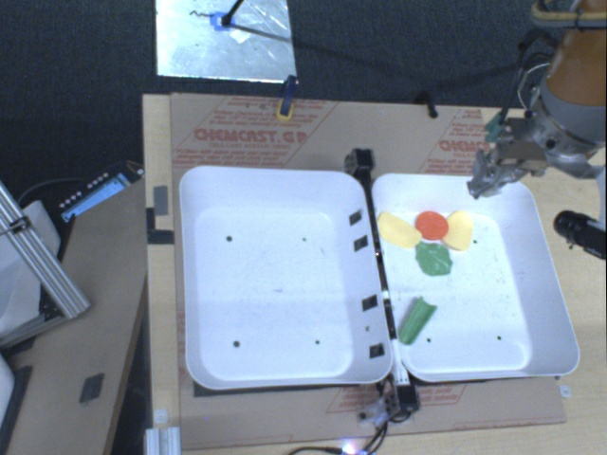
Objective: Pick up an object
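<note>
Jaws' state: cannot tell; gripper (pixel 482 186) hangs above right bin's (pixel 541 297) far edge, red piece (pixel 432 224) down-left.

Two white bins, left (pixel 275 282) and right (pixel 531 292): smooth moulded plastic, faintly glossy. Beneath them, a matt printed cardboard sheet (pixel 247 126) on a pale wood-look bench (pixel 104 292). Beyond the bench's far edge, a crinkled, reflective foil-like sheet (pixel 225 27) on dark, rough carpet (pixel 66 74). At the left edge, ribbed aluminium extrusion (pixel 38 263).
</note>
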`<state>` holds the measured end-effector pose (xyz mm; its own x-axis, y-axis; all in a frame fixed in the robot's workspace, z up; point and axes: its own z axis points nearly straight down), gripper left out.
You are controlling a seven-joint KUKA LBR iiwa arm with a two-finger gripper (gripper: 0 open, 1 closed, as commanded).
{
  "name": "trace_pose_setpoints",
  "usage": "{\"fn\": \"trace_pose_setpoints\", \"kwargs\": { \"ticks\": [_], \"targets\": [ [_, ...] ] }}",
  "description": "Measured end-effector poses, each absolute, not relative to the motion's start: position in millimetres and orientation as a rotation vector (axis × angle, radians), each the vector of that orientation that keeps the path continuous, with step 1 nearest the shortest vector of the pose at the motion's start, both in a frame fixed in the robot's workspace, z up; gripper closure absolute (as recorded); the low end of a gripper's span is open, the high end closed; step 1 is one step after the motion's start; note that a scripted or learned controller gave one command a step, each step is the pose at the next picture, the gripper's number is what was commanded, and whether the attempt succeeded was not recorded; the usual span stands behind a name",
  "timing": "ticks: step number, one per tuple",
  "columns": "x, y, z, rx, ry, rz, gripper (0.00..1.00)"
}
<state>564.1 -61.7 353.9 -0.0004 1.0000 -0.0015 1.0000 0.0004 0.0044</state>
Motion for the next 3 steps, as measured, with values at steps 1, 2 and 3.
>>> {"fn": "trace_pose_setpoints", "kwargs": {
  "ticks": [1,2,3],
  "targets": [
    [563.9,-60.7,364.7,2.212,2.224,0.005,1.00],
    [657.7,-49.4,401.5,2.206,2.222,0.011,1.00],
    [669.0,-112.8,377.8,2.220,2.216,0.001,1.00]
  ]
}}
